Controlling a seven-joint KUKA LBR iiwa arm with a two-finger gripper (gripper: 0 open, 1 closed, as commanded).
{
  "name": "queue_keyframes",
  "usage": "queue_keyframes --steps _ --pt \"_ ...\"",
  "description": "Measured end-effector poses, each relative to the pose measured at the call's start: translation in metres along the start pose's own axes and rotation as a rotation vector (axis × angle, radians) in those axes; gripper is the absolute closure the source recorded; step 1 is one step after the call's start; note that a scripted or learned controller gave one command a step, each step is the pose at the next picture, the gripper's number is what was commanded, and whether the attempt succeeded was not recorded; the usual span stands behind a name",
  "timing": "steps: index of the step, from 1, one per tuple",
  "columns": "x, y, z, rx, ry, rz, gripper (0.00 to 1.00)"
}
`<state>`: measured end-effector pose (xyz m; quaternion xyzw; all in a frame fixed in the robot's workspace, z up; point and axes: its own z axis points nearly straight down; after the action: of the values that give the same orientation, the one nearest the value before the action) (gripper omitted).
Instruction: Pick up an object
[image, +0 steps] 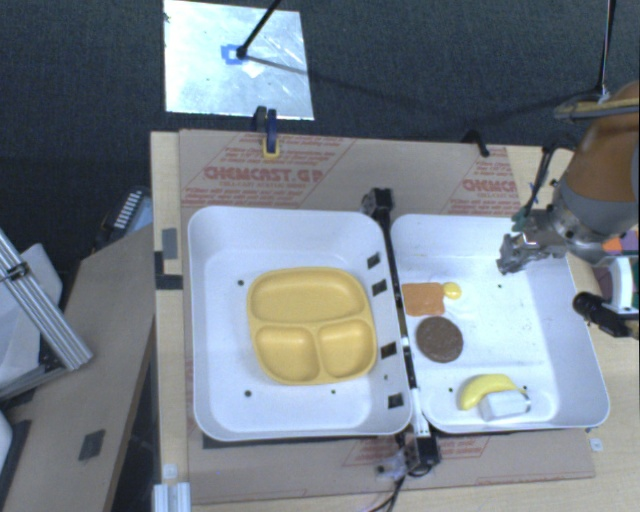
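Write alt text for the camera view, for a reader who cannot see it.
A grey robot arm's gripper hovers over the right white bin, which holds an orange slab, a brown disc, a banana and a small white block. The left white bin holds a yellow divided tray.

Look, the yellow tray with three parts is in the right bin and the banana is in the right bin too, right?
Not quite. The camera view shows the yellow tray in the left bin. The banana is indeed in the right bin.

Right bin's (560, 330) middle seems open; banana (487, 386) crowds its near wall.
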<state>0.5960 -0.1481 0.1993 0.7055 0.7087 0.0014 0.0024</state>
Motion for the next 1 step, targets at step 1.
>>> queue_keyframes --steps 1 --pt "-0.0003 0.0008 -0.0652 -0.003 -0.001 -0.001 1.00"
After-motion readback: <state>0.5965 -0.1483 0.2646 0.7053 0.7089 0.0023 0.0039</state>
